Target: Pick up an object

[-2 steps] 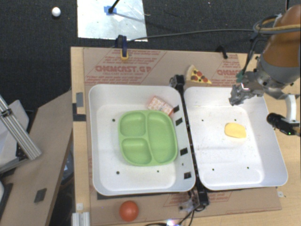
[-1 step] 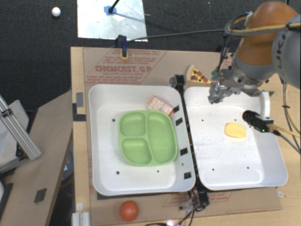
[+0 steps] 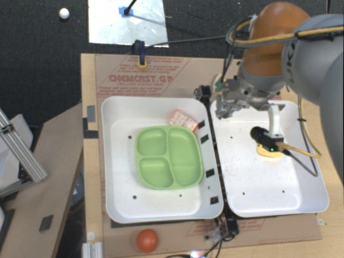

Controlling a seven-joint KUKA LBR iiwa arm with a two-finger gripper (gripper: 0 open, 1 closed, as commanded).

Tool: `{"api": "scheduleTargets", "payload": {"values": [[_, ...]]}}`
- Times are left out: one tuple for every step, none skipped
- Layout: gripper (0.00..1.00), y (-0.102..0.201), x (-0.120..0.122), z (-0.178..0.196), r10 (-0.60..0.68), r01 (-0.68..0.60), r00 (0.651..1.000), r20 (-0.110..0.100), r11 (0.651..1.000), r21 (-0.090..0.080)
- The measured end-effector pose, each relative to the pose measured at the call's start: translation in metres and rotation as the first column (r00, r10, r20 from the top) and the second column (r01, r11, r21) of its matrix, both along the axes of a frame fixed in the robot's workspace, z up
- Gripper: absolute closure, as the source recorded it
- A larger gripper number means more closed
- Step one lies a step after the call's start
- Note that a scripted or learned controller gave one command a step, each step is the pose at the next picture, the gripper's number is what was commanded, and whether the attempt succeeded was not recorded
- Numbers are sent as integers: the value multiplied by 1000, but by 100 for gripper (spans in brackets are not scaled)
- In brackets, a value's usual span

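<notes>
green divided plate [image 3: 167, 157] | flat, left bin [image 3: 115, 144] | pink packet [image 3: 183, 120] | at plate's far rim

You face a brown bench [image 3: 59, 160] topped with a cardboard sheet [image 3: 140, 77] printed CHEMCAST GP, with 1 blue clamp [image 3: 139, 50] on its far edge. Beyond lies dark fabric [image 3: 32, 52], bearing a shiny silver sheet [image 3: 126, 28] and, far left, 1 white ball [image 3: 64, 13]. An aluminium rail [image 3: 24, 155] slants at the left.

arm [image 3: 317, 47] cut off at right edge, gripper [image 3: 226, 110] blurred
</notes>
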State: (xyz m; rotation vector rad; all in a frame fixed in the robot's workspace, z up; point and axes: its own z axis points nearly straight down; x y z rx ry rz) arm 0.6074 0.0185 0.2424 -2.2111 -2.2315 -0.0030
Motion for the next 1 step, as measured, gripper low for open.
{"api": "scheduleTargets", "payload": {"values": [[100, 47, 10, -14, -2, 2, 1000, 1, 1000, -1]]}}
